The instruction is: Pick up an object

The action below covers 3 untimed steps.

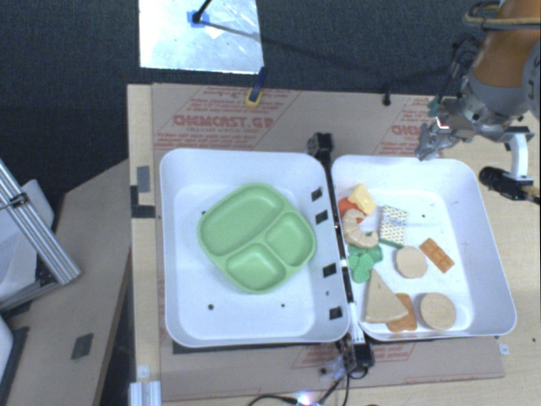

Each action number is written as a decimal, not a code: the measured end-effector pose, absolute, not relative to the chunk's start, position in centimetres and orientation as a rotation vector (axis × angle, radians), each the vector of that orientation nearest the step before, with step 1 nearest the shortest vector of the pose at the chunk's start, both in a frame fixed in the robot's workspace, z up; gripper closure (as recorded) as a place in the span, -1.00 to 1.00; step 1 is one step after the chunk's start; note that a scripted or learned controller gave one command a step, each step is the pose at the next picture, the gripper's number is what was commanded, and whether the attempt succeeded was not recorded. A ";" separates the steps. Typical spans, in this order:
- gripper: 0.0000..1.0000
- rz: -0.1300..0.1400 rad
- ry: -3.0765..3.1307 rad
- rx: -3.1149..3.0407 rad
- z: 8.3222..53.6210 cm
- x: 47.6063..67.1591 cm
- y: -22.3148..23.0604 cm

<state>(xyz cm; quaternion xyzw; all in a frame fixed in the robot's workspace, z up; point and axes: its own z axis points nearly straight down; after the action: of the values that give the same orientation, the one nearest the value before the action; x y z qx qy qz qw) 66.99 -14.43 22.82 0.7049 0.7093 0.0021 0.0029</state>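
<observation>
Gripper (pixel 428 146) hovers over the right bin's (pixel 486 227) far rim, nothing visibly held (how wide it's set, can't tell).
Toy food crowds the near-left; the orange wafer (pixel 437 255) lies apart, long axis running far-left to near-right. Grabbing among neighbours risks a slip.

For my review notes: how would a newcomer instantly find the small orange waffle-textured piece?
Start at the right white bin, the one full of toy food. Look right of centre, beside the upper round tan disc: the orange waffle piece is the only small, grooved orange rectangle, lying diagonally.
</observation>
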 end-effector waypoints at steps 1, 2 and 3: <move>1.00 0.005 2.232 2.210 23.4 65.8 -8.3; 1.00 0.005 2.234 2.210 23.0 64.5 -2.1; 1.00 0.002 2.233 2.213 23.5 62.1 2.6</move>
<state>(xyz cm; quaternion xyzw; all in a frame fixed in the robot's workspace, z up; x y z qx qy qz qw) 62.06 2.55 23.47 0.7039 0.7103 0.0006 -0.0008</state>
